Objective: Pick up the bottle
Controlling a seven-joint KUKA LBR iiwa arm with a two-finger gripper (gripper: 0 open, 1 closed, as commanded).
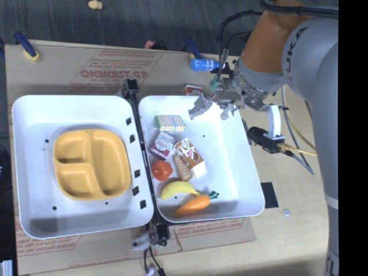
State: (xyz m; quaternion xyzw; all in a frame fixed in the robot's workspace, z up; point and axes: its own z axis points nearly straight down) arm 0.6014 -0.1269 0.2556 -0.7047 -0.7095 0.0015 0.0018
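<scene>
My jaws hang over the far end of the right bin (248,171), near its back rim. They stand wide, the two fingers (198,108) spread apart with nothing between them but the white floor of the bin. My grey arm (310,45), with its orange band (270,30), reaches in from the right above the worktop (287,234). The thing I take for the bottle (163,144) is a small red-and-white piece lying on its side in the left half of the right bin, close to the wall shared with the left bin. It is too small for me to be sure of its shape. It lies apart from my jaws, nearer the camera and to their left. Just beyond it, between it and my jaws, sits a small patterned box (170,122). Beside the bottle on its right lies a brown-and-white food piece (188,157), close enough that I cannot tell whether they touch. Nearer the camera, a red tomato (161,169) rests just beside the bottle. Beyond that a yellow banana (177,188) lies against an orange carrot (194,203) near the front wall. The left bin (29,200) holds a yellow divided plate (92,163), lying flat. A sheet of printed cardboard (115,68) lies under both bins, and a blue clamp (202,65) grips its far edge, just behind my jaws.
</scene>
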